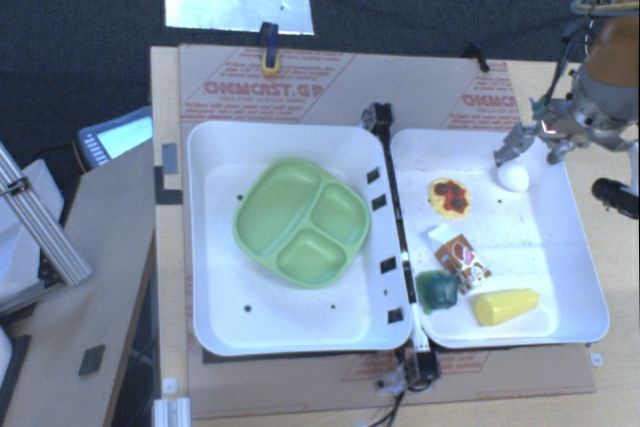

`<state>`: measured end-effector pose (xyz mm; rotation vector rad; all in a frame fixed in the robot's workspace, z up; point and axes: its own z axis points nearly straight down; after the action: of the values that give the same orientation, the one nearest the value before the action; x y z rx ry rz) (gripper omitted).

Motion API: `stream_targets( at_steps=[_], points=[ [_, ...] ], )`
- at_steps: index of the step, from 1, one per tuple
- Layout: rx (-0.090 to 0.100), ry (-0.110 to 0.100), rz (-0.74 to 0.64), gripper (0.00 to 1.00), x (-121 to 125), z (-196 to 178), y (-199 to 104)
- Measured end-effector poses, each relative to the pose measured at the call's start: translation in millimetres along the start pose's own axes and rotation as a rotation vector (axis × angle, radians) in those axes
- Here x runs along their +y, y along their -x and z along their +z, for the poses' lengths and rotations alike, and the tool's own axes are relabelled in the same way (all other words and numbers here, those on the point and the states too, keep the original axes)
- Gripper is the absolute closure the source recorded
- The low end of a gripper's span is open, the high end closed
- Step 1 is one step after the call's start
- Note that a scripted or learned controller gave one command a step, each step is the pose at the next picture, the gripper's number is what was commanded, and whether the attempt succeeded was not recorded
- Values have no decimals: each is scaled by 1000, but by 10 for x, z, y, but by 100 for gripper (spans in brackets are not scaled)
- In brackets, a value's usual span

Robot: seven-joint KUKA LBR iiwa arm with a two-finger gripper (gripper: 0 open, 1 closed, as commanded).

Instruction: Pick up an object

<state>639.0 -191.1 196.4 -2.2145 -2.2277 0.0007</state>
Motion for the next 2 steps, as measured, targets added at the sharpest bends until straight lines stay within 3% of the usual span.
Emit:
stream_targets(
  at_steps=[2],
  points=[
    [-3, 4, 2, 0, 30, 1114, -28]
  ],
)
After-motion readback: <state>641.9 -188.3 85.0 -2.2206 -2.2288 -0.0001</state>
